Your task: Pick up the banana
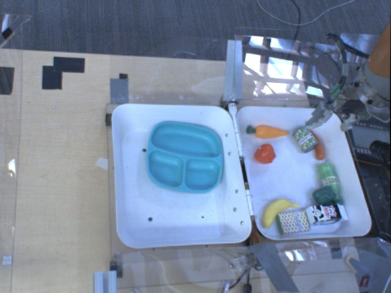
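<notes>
- The banana [278, 210] lies near the front edge of the right bin [287, 170], curved, its lower end toward the bin's left wall.
- A box [294, 222] with a green dotted face touches the banana's right side; a milk carton [325, 213] with a cow print lies just beyond the box.
- The fingers [333, 112] hang over the back right corner of the right bin, at the end of the grey arm [366, 84] that comes in from the right.
- The two fingers spread apart, one slanting toward a can [305, 139], the other at the bin's right rim; nothing sits between them.
- The banana is well apart from the fingers: it is at the front of the bin and left of centre, they are at the back right.
- Between the two lie the can, a small orange piece [319, 151] beside it, a pale green bottle [328, 175] and a dark green object [324, 195] along the right wall.
- A carrot [269, 131] lies near the back of the right bin, and a red pepper-like item [264, 154] sits just in front of it.
- The left bin [131, 182] holds a blue divided plate [185, 155], set toward the back.
- Both bins rest on a pale wooden surface [55, 182].
</notes>
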Robot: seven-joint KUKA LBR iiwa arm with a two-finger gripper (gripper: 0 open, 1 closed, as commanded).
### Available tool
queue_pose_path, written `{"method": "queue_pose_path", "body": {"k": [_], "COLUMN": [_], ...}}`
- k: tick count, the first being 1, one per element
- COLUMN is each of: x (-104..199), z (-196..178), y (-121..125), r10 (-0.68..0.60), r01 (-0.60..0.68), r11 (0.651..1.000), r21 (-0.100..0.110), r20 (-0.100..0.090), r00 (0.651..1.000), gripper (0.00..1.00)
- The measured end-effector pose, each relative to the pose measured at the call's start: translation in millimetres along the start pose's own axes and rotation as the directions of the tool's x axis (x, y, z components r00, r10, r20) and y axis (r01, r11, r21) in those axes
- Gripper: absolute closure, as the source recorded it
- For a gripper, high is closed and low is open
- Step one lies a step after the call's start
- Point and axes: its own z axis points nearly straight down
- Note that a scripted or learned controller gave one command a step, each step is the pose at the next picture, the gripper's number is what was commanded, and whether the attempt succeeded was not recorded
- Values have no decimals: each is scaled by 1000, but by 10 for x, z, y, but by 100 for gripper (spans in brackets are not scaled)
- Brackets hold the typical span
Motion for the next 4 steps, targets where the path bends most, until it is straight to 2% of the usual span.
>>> {"method": "queue_pose_path", "body": {"k": [1, 2, 3, 4], "x": [740, 862, 1110, 587], "z": [138, 836, 903, 1345], "y": [-260, -538, -1015, -1022], "r10": [-224, -321, -812, -855], "r01": [224, 321, 812, 855], "r11": [975, 947, 584, 518], "r21": [-1, 0, -3, -1], "r20": [0, -1, 1, 0], "r00": [975, 947, 584, 518], "gripper": [0, 0, 0, 0]}}
